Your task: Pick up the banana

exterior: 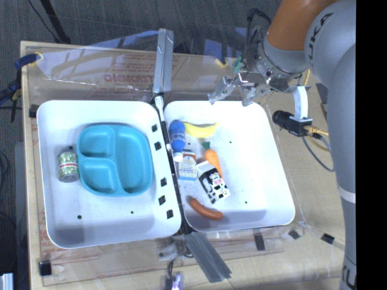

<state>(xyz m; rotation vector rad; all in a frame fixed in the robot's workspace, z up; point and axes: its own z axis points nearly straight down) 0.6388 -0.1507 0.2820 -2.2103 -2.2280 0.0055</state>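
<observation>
Banana (200, 128) lies in the right bin (266, 162), below and left of the end effector (237, 93), which hovers released over the bin's far rim with nothing between its spread fingers, the fruit's long axis running left-right.

We are seeing the yellow banana (200, 129) lying flat, curving gently, near the right bin's far left corner.
</observation>
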